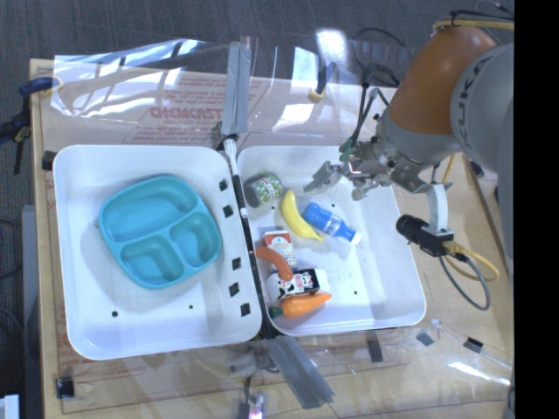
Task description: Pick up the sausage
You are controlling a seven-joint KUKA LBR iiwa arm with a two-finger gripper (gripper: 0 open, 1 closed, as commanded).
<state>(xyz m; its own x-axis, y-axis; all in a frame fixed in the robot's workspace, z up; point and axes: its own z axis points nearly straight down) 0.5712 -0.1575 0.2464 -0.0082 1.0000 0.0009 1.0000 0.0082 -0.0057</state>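
The sausage (273, 258), a short reddish-orange curved piece, lies in the right bin (389, 260) near its left wall, resting against a small orange-and-white carton (279, 240). My gripper (341, 182) hovers over the back of the right bin, up and to the right of the sausage and well apart from it. Its two fingers are spread open with nothing between them. Just below the gripper lie a blue bottle (331, 221) and a yellow banana (297, 217).
A green-and-white can (265, 186) sits at the right bin's back left. A black-and-white carton (299, 282) and an orange carrot (305, 304) lie near its front. A blue divided plate (160, 230) rests in the left bin (79, 304). Cables hang at the right.
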